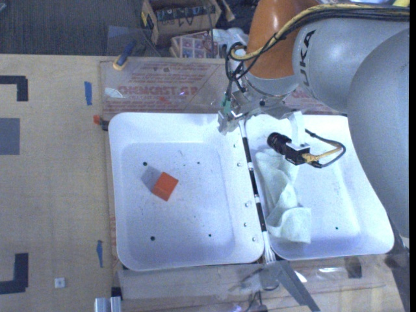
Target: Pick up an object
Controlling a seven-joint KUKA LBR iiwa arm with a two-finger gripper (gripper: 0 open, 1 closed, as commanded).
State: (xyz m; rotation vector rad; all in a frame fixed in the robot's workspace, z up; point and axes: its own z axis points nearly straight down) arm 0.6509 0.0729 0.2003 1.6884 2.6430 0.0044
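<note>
Orange block (165, 186) sits in my left bin (130, 135), just left of that bin's centre, toward nine o'clock on the screen, well apart from the arm. At about four o'clock a crumpled white cloth (286, 207) lies in the right bin (364, 233). My gripper (227, 117) hangs at twelve o'clock over the bins' far rims; whether it is released or clenched I cannot tell.
</note>
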